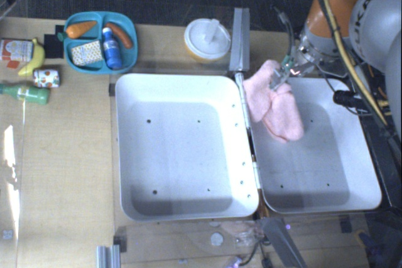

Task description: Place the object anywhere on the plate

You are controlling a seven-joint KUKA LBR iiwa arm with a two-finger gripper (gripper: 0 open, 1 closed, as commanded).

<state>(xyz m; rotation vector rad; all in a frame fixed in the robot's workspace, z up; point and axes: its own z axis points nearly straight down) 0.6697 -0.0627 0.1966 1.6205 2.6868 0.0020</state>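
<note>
The gripper [282, 74] was closed on the pink cloth [274, 108]; its two thin fingers pinched the upper edge of the cloth, and the fabric showed between them. The cloth hung down from this point in loose folds. Its lower part lay on the floor of the right bin [326, 179], in the upper left corner of that bin, and one fold rested over the bin's left rim, touching the wall shared with the left bin [182, 147]. Above the gripper was the grey arm [377, 22] with its orange band, over the upper right corner of the right bin. Beyond the far rim of the right bin, a little to the left, stood a round yellow container with white lid [207, 39]. Much farther left of the right bin, past the left bin, was a blue divided plate [100, 41] holding toy food, and near it some small toys [28, 72] lay on the bench
</note>
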